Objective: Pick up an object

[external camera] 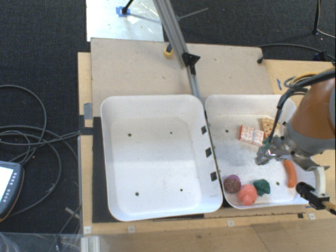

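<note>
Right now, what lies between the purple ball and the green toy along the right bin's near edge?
In the camera view, the pink toy lies between the purple ball and the green toy, slightly nearer the right bin rim than either.

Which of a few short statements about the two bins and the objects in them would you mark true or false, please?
1. The objects lie in the right bin. True.
2. The orange carrot sits in the left bin. False: it lies in the right bin, near its right side.
3. The pink ball lies between the purple ball and the green toy. True.
4. The end effector hangs over the left bin. False: it is over the right bin.
5. The red box touches the pink ball. False: they lie apart.
</note>
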Controlling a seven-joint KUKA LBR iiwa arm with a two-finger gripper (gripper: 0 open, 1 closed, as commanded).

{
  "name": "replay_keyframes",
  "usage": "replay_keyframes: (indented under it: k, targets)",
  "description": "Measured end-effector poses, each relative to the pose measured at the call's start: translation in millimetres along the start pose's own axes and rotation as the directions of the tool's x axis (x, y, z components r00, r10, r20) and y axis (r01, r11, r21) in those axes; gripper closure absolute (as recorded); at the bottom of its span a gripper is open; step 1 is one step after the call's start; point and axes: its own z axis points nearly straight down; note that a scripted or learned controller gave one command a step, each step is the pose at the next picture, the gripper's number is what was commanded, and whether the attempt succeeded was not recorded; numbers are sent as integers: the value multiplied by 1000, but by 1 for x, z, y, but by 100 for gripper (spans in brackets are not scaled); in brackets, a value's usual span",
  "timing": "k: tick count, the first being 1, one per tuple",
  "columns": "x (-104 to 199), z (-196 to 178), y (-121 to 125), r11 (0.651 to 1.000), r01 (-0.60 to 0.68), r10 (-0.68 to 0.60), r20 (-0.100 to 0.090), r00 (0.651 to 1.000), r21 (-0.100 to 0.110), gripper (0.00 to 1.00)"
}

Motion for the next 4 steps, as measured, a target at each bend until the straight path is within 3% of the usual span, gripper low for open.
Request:
replay_keyframes:
  k: [1,2,4]
  targets:
    - [-2,-64,4,1000,4,-4,0,1000,-3,100]
    - [-3,-80,6,1000,4,-4,-1,1000,3,100]
    - [105,-97,3,1000,10,-10,-5,1000,4,100]
